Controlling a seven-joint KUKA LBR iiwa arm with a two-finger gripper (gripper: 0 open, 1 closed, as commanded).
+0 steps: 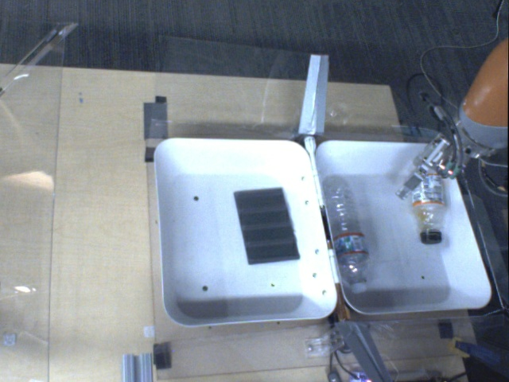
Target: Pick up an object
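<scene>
Two bins lie in my one view. Left bin (pixel 163 237) holds a black pad (pixel 266 225), flat at its middle. Right bin (pixel 390 269): clear bottle (pixel 347 229) along its left wall; gripper (pixel 428 180) poised over a small bottle (pixel 430 209), likely my target. Whether it's clamped, I cannot tell.

Showing dark grey carpet (pixel 199 6) along the top edge. Showing a pale wooden bench (pixel 95 237) below, taking up the rest. Carrying a clear plastic sheet (pixel 32 134) over the left side, catching soft white glare. Holding a grey metal post (pixel 315 94) at the far middle, a black bracket (pixel 157 118) left of it.
</scene>
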